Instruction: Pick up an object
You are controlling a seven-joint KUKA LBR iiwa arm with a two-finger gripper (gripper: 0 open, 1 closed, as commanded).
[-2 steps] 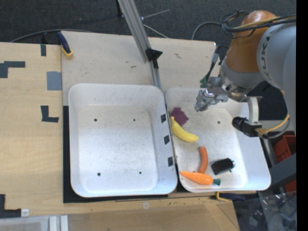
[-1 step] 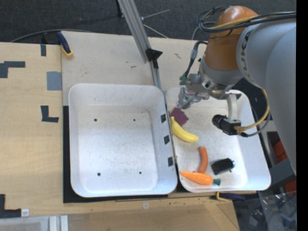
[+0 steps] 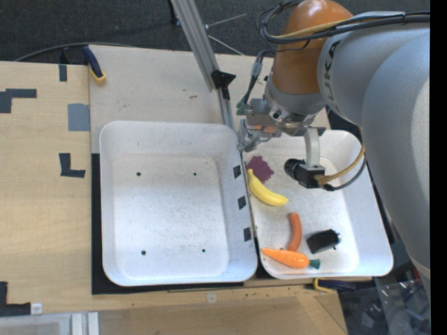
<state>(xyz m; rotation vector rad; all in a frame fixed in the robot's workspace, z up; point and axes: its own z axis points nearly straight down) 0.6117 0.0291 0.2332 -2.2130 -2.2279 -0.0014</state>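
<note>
The left bin (image 3: 167, 201) lay white and speckled, with a few dark dots on its floor. Along the divide where it met the right bin (image 3: 363, 250), the gripper (image 3: 246, 139) hung near the far corner, just above the shared rim — whether it was open or closed could not be told from the slanted overhead view, and nothing showed in its grasp. Just beside and below it sat a small purple piece (image 3: 260, 166), and touching that piece's near side was a yellow banana (image 3: 265, 190), curved along the divide. Nearer the front lay an orange-red sausage-like toy (image 3: 295, 230), with a carrot (image 3: 286, 257) by the front rim. To the right of these rested a black block (image 3: 323, 240). Above them all loomed the grey arm with its orange band (image 3: 307, 40).
</note>
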